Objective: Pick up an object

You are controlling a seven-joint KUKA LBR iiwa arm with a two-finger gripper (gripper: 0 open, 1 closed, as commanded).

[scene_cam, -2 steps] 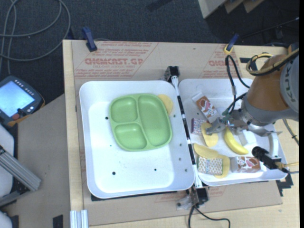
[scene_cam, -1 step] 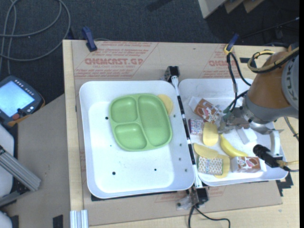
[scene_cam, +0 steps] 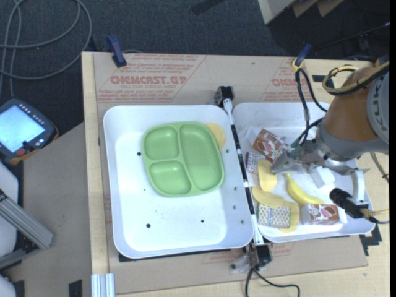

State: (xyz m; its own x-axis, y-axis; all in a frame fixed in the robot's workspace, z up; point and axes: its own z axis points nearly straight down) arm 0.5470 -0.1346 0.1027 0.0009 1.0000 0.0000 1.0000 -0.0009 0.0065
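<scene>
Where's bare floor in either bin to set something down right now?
Left bin: a wide bare strip along its near edge below the green divided plate, plus a narrower strip on the plate's left. Right bin: crowded, with snack packets, a banana and yellow pieces packed around the gripper.

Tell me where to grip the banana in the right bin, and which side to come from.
Grip the banana across its middle, the fingers closing on its two long curved sides. Come straight down from above: it lies flat on the floor of the right bin, and its lower end sits close to a snack packet, so the mid-body probably leaves the end effector the most room.
</scene>
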